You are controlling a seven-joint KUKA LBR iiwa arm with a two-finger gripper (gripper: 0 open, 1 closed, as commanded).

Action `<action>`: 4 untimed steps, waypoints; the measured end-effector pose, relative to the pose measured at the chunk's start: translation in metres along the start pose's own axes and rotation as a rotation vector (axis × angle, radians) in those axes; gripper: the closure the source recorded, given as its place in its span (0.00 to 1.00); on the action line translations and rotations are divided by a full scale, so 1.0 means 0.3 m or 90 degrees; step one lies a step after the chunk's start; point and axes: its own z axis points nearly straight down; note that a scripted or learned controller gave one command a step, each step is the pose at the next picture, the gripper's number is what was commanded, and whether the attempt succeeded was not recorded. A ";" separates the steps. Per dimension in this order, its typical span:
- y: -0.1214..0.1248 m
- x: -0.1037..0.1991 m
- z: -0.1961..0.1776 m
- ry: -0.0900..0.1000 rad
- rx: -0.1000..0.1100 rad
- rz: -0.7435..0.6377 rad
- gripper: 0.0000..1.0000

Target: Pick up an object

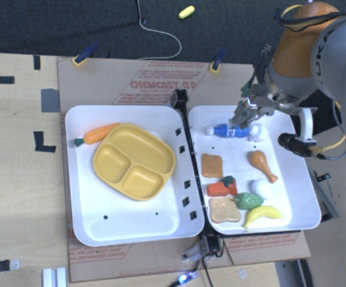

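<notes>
My gripper hangs over the far end of the right bin, directly above a blue and white bottle that lies on its side. The fingertips reach down to the bottle's right part. In the same bin lie a brown toast slice, a chicken drumstick, a red and green piece, a white egg, a green vegetable, a second bread slice and a yellow banana.
The left bin holds a yellow divided tray and an orange carrot at its far left. A black divider runs between the bins. A yellow item and a cable lie beyond the bench.
</notes>
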 end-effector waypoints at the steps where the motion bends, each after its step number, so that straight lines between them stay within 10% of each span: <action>1: -0.047 0.170 0.038 0.001 0.005 -0.002 1.00; 2: -0.127 0.361 0.045 0.001 0.005 -0.003 1.00; 4: -0.189 0.429 0.001 0.000 0.003 0.000 1.00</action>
